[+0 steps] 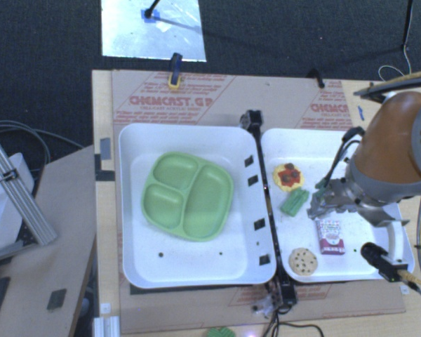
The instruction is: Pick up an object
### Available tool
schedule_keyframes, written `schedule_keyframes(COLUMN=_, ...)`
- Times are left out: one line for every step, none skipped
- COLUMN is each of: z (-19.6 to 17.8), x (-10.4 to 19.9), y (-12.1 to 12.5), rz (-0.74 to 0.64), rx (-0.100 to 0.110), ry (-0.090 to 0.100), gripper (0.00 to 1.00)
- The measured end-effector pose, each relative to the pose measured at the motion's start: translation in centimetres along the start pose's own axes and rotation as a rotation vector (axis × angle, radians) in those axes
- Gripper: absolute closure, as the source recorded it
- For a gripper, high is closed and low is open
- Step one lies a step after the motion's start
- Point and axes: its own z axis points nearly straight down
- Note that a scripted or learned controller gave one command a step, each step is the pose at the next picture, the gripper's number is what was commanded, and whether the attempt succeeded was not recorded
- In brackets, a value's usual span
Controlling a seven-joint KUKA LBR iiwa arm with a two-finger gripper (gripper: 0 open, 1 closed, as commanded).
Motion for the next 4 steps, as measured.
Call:
schedule_keyframes(z=1.1, x=1.8, y=-0.1, rz=-0.001, rx=0.004, ry=0.001, gripper=1.00)
schedule_keyframes(z=1.1, x=9.6, y=-0.1, rz=-0.008, rx=0.003, ry=0.004, gripper=1.00)
schedule_keyframes(z=1.1, x=9.1, y=-0.1, rz=0.001, rx=0.003, ry=0.001, gripper=0.00)
schedule_keyframes(z=1.0, x=2.9, y=7.0, rz=0.006, rx=-0.003, ry=-0.003, gripper=0.00)
